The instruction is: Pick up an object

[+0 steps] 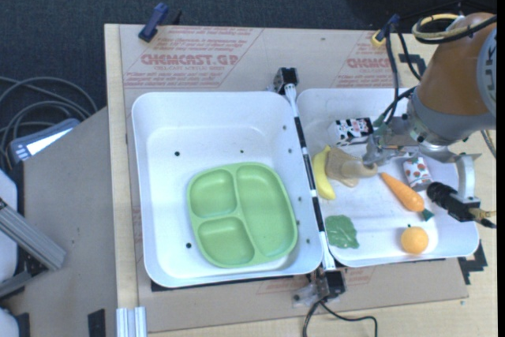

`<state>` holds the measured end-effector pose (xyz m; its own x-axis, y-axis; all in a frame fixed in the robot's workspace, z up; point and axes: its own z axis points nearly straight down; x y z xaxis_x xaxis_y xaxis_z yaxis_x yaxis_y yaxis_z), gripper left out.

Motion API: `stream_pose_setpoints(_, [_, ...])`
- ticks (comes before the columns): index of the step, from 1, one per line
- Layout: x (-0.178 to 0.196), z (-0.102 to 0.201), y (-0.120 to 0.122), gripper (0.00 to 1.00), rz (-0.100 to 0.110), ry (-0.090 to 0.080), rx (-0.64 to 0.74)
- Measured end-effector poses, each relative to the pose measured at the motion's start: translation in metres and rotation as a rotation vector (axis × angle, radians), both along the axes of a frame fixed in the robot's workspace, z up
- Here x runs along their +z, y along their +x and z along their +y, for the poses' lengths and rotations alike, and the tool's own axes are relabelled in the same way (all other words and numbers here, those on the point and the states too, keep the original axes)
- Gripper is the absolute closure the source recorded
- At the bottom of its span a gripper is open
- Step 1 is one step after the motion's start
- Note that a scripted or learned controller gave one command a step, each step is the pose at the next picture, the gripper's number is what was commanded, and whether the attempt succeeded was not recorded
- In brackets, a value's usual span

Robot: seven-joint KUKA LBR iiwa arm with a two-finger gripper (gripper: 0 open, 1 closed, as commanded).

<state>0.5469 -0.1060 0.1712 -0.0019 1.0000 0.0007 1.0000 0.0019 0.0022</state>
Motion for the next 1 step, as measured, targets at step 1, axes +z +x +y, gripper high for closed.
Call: stream_pose_setpoints(1, [-0.0005,-0.001,-0.0007,0.0,0.002,-0.001,-0.001])
